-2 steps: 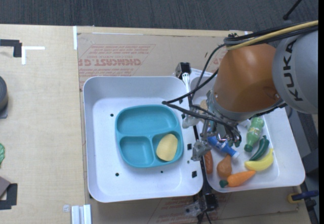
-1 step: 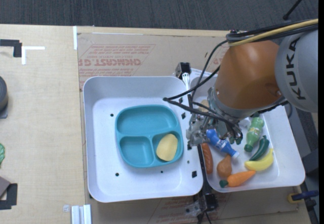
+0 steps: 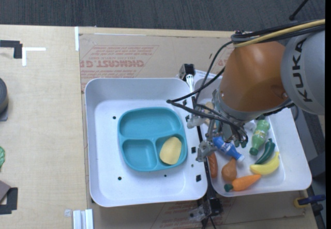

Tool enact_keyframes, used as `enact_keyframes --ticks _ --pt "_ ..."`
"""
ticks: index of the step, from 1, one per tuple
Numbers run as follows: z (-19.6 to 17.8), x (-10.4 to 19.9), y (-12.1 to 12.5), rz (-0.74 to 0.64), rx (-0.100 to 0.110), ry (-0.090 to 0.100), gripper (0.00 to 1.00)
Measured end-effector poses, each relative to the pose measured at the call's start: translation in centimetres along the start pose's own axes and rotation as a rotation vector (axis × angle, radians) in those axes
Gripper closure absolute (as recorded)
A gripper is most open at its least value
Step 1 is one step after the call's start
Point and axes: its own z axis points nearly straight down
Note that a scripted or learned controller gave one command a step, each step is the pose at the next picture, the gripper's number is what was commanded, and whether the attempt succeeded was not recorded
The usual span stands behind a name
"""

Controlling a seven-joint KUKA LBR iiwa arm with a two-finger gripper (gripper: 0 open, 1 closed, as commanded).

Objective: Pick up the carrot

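— Hovering where, exactly?

— My gripper hangs over the right bin's left side, above the blue tube.

— Open or shut?

— Cannot tell.

— And the carrot?

— Lying near that bin's front edge, beside the banana, untouched.

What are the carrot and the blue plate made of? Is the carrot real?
The carrot looks like a plastic toy, not real: smooth, evenly orange skin with a neat green tip. The blue plate also seems to be plastic: one solid colour, rounded moulded dividers and a soft sheen.
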Motion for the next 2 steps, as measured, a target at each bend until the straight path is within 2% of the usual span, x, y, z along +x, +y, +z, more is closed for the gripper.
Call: enact_keyframes --ticks 1,2 --pt "-13.6 -0.6 -1.6 -0.091 0.002 -0.003 0.00" --pt "-1.7 0.1 -4.6 -0.093 0.001 0.004 0.00"
